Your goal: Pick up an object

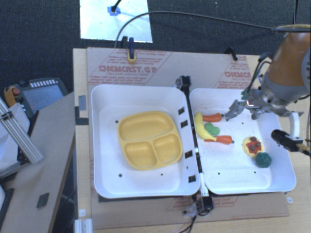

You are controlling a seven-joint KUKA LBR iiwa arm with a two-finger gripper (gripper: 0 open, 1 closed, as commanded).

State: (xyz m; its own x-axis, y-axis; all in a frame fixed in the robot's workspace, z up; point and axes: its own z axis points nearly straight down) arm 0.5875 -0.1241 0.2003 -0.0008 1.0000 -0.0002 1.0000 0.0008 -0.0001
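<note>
Bench (80,178) w/ two white bins (107,144)

My arm (291,57) is cut off by the right edge, so its upper part is out of sight. My wrist covers the far right corner of the right bin (243,178). My jaws are too small and blurred to tell how they stand. The round red and yellow toy (252,145) is too small to name. At the left edge, the grey pendant (41,98) is cut off.
</note>
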